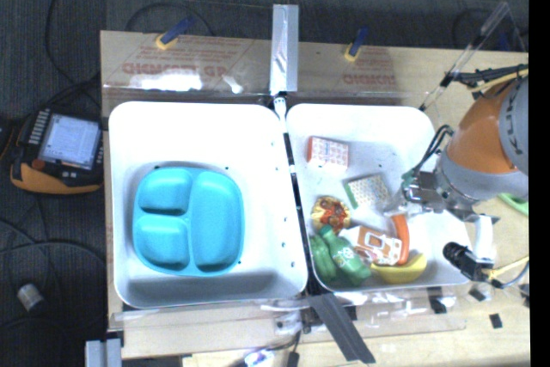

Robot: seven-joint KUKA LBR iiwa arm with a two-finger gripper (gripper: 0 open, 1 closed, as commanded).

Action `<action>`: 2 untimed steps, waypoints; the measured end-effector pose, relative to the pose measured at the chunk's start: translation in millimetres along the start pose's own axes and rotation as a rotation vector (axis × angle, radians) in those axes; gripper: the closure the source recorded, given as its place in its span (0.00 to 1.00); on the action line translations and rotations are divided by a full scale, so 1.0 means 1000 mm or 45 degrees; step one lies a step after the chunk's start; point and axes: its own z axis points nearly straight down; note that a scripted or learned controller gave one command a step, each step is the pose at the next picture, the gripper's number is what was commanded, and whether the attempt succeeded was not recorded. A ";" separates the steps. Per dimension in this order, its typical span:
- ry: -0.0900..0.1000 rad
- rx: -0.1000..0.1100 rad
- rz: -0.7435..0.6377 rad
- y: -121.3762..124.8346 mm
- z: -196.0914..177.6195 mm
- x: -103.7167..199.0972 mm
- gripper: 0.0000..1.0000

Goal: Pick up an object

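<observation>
2 white bins [258, 112] | L: blue 3-part tray [188, 219] | R: carrot [400, 229] nr fingers [411, 195], state unclear

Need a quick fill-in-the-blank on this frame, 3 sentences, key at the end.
1. The blue divided plate lies in the ___ bin.
2. The banana lies along the near edge of the ___ bin.
3. The plate has ___ compartments.
The gripper hangs over the right bin, near the orange carrot.
Missing words: left; right; three
</observation>
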 end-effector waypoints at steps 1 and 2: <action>-0.009 0.004 0.135 -0.019 -0.157 0.023 1.00; -0.009 0.003 0.136 -0.019 -0.157 0.023 0.00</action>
